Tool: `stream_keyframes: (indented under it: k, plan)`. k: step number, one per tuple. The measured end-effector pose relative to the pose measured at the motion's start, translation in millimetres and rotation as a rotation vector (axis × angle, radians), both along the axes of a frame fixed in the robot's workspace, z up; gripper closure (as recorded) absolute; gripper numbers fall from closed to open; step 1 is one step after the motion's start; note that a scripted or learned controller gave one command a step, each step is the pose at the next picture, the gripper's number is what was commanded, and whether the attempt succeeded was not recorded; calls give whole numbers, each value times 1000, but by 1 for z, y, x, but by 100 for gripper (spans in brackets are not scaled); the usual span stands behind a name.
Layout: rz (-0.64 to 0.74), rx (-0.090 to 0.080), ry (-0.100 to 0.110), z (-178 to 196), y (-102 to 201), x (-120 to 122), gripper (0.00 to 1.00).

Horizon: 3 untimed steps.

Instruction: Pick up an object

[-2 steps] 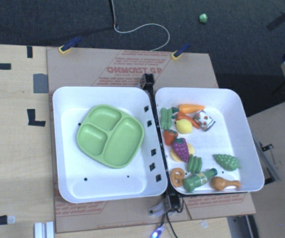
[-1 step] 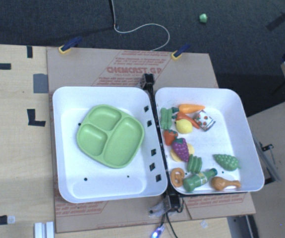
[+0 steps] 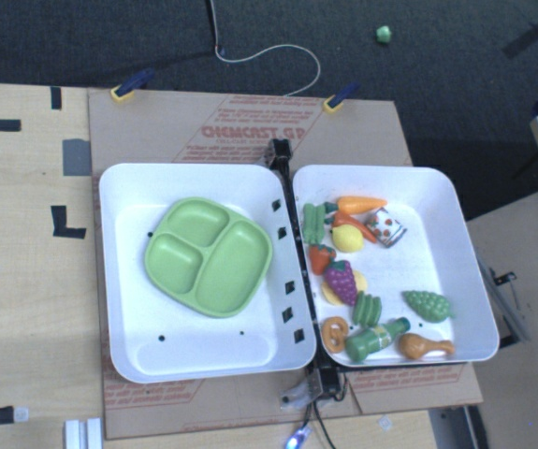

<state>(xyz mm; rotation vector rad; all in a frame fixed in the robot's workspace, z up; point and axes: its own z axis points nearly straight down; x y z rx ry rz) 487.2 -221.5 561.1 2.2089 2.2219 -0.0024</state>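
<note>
I log a green divided plate in the left bin. The right bin holds toy food: carrot, lemon, grapes, bottle, drumstick.

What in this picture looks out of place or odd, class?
One small green object lies on the dark floor beyond the bench, far from both bins. The rest of the toy food is piled in the right bin, crowded toward its left side. The green plate sits alone in the left bin, slightly turned.
</note>
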Motion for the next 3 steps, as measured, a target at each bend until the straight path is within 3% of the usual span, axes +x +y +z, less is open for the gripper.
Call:
stream_keyframes:
  k: [3]
  plan:
    - [5,-4,-3,31,2,2,100]
